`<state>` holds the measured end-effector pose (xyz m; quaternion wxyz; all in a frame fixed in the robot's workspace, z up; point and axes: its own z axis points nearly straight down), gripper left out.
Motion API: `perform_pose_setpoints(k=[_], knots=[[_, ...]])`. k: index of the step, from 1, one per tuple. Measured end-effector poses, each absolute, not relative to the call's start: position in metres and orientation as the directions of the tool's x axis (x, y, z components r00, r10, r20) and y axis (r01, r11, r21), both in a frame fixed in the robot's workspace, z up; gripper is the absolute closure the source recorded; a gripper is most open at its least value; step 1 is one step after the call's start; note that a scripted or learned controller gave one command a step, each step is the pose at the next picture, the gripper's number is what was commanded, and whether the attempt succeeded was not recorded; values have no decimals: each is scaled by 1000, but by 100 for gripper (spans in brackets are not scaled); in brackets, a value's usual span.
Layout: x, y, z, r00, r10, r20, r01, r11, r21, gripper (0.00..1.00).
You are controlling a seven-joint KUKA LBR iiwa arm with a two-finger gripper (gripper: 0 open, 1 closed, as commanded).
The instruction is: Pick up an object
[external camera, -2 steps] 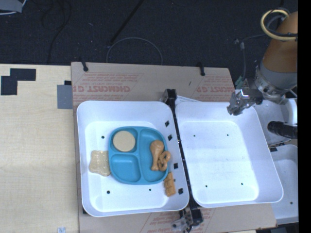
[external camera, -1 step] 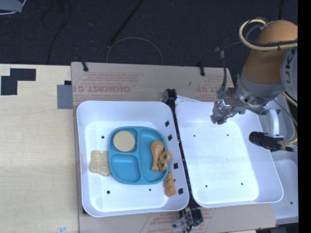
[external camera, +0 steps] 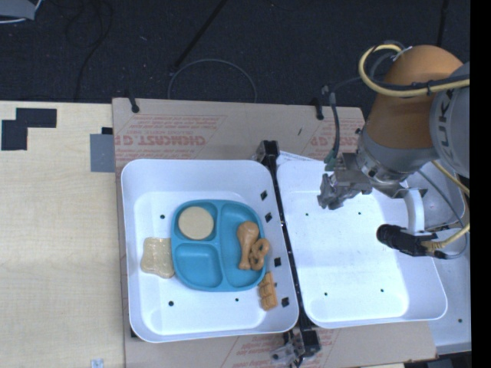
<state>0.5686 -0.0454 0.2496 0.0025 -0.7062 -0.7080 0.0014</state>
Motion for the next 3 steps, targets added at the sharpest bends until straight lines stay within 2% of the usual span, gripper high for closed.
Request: perform_pose_setpoints(k=[1,2,3], knots=[[553,7,249,-4,1000,2,1000,4,-5,100],[527,60,233,-4,1000,1,1000,4,-7,100],[497,98,237,-3,1000,1,1000,3,-7,100]])
